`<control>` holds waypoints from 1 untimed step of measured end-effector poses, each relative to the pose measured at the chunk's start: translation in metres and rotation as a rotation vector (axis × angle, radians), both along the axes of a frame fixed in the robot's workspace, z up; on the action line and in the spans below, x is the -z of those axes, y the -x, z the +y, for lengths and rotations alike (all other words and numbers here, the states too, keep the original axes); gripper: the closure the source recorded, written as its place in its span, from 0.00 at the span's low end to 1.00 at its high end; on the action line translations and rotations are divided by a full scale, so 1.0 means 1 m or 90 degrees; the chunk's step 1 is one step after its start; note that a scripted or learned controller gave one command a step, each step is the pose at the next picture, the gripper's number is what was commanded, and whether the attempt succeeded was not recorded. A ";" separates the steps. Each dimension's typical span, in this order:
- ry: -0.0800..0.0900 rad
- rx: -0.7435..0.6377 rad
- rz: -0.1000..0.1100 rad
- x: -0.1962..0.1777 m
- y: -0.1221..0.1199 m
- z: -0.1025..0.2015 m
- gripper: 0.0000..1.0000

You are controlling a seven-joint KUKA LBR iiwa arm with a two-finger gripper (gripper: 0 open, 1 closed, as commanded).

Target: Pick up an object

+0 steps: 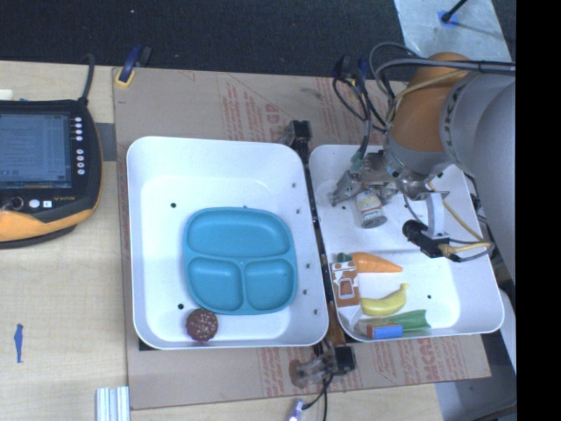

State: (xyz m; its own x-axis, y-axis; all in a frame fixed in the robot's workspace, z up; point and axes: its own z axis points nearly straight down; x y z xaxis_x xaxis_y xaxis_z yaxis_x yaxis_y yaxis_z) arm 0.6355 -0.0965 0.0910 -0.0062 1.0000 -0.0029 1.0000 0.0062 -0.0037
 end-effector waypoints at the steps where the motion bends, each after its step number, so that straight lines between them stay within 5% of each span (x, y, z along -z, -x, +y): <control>1: 0.002 -0.002 -0.001 -0.011 -0.001 -0.001 1.00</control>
State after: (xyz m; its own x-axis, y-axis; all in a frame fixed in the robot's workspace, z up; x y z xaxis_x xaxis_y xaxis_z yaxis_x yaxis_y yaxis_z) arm 0.6361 -0.0978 0.1020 -0.0089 0.9999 -0.0054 1.0000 0.0089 -0.0020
